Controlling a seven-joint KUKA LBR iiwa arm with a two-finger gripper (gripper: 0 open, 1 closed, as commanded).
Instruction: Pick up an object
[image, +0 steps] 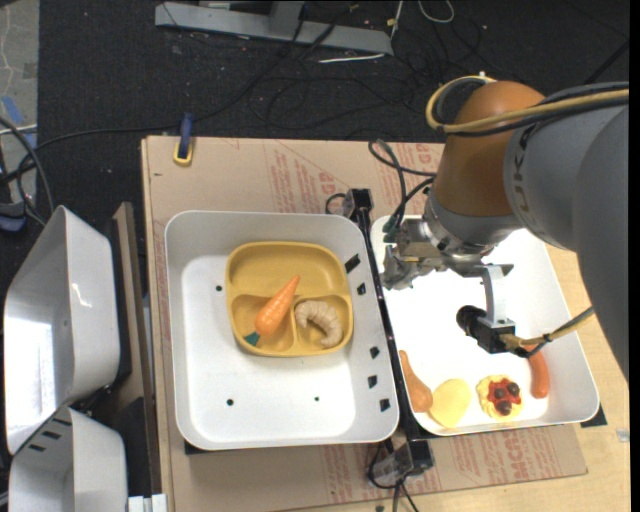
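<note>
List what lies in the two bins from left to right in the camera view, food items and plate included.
Yellow divided plate → carrot → shrimp → thin orange piece at the right bin's left edge → pale yellow piece → small tart with dark berries → orange sausage-like piece.

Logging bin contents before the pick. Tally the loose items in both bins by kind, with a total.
Divided yellow plate, left bin: 1
Carrot, on the plate: 1
Shrimp, on the plate: 1
Orange sausage-shaped pieces, right bin: 2
Pale yellow round piece: 1
Tart with red and dark topping: 1
Total: 7
</note>
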